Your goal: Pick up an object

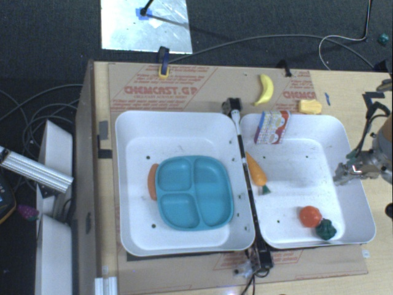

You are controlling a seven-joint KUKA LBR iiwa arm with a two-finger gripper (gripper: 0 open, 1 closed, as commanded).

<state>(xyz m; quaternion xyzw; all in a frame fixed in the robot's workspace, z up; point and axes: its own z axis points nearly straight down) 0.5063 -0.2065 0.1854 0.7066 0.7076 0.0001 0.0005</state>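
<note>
metal two-finger gripper (351, 171) over right white bin's (319, 128) right rim, finger state unclear; round orange-red toy tomato (311, 216) near, apart.

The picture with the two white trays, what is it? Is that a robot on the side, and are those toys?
Yes! A camera above a bench looks down at a slant. The grey metal thing at the right edge is the robot arm's gripper, its hand for grabbing. It hangs over the right rim of the right bin, and I see nothing held in it. That bin holds pretend food: a carrot, an orange tomato, something green and a small box leaning on the back wall. The left bin holds a blue divided plate with an orange thing beside it. A banana and a yellow piece lie outside the bins.
</note>
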